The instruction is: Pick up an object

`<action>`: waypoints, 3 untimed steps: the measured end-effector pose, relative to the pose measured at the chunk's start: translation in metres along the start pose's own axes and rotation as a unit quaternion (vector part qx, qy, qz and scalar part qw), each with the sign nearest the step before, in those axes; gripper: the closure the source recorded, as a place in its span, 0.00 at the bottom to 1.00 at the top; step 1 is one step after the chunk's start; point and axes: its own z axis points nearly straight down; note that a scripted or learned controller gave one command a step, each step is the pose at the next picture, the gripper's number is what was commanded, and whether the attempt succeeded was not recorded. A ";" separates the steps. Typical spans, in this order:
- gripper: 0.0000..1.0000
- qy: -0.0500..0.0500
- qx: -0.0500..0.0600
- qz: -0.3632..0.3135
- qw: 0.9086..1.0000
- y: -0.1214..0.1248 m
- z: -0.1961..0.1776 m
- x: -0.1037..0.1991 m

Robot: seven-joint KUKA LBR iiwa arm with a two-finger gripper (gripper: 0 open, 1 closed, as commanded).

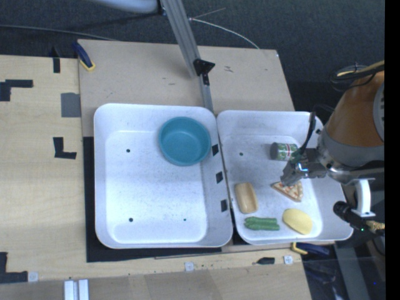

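Camera view: end effector (292,175) down in right bin (262,125), tip at the pizza slice (289,190); grip state cannot be told. Slice lies flat, likely light, stiff plastic, thin — best pinched across its edges. Nearby: small can (282,150) above, bread roll (246,197), green pod (261,224), yellow lemon (297,220). Blue bowl (184,140) sits in left bin (112,186).

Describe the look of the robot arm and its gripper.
The arm is bulky and rounded, with a broad orange band above a grey wrist section. A thin dark cable runs along it toward the small dark gripper, where a tiny blue light shows.
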 end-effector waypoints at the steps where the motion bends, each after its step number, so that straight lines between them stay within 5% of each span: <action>1: 1.00 0.000 0.000 0.000 1.000 -0.001 -0.043 -0.003; 2: 1.00 0.000 0.001 0.000 1.000 -0.001 -0.064 -0.003; 3: 1.00 0.001 0.001 -0.003 1.000 0.025 -0.065 0.049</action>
